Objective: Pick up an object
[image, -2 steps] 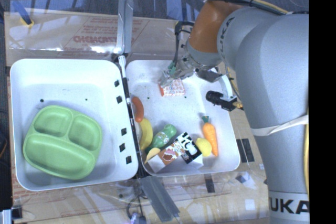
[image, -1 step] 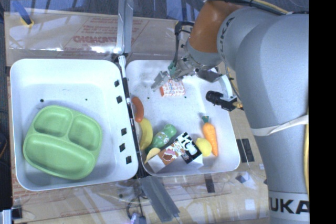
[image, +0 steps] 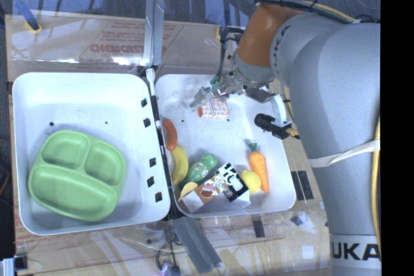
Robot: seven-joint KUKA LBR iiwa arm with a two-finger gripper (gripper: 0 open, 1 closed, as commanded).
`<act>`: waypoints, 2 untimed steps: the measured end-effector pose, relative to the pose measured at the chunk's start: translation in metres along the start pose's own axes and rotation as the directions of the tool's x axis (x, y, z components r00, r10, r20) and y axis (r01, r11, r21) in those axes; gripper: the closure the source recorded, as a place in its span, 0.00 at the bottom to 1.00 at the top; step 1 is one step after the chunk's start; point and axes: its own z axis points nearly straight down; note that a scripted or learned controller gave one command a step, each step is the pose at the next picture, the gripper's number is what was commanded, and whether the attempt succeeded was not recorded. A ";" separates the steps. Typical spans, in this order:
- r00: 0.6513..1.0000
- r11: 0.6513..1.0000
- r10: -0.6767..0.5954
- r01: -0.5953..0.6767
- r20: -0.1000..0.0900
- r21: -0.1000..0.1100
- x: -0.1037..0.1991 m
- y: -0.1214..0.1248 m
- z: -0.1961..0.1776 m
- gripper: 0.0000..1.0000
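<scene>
The right bin [image: 275, 200] held a small packet [image: 214, 110] near its far edge, directly beneath the gripper [image: 215, 91]. I cannot tell its state; the arm [image: 310, 74] hid the bin's right edge.

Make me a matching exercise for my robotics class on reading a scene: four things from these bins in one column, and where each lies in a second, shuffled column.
Things:
1. green tray
2. carrot
3. small pink and white packet
4. banana

Places:
A. right bin, near its right wall
B. right bin, against its left wall, just below a small orange-red thing
C. left bin, toward its near left corner
D. right bin, toward the far side, just below the hand

Pairs: 1-C, 2-A, 3-D, 4-B
</scene>
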 end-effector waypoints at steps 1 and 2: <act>1.000 1.000 -0.007 0.007 0.002 0.001 0.000 0.002 -0.009 1.00; 0.998 0.998 0.055 -0.055 0.001 -0.007 -0.008 -0.030 -0.003 1.00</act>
